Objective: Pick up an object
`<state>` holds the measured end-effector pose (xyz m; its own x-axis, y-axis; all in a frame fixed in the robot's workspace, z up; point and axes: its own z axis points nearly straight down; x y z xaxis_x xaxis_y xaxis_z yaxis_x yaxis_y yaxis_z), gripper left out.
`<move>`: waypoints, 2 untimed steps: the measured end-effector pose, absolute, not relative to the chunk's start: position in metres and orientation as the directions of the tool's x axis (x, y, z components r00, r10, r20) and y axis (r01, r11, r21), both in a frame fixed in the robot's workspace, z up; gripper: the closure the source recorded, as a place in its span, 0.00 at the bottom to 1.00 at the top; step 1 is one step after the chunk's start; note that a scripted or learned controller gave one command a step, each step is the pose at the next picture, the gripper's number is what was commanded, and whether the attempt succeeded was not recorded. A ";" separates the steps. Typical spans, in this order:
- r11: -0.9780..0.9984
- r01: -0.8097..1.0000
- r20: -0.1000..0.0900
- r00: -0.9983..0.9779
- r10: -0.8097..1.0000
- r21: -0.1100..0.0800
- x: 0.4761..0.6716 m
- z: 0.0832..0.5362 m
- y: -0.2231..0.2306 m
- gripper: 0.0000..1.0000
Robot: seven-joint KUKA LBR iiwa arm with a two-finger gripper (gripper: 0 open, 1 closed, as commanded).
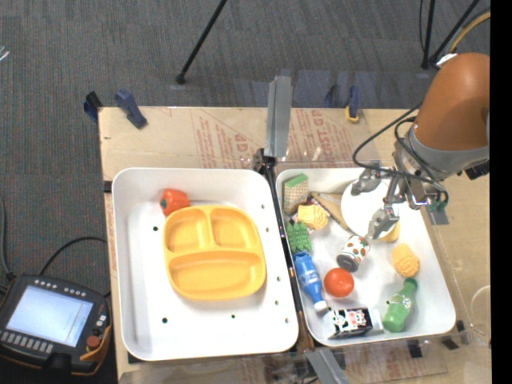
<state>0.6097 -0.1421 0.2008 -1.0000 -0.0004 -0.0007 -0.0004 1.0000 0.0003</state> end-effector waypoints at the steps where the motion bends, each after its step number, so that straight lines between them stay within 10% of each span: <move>1: 0.994 -0.106 0.005 -0.994 -0.106 0.003 0.539 0.085 -0.136 0.00; 2: 0.992 -0.129 0.000 -0.992 -0.129 0.000 0.548 0.087 -0.122 0.00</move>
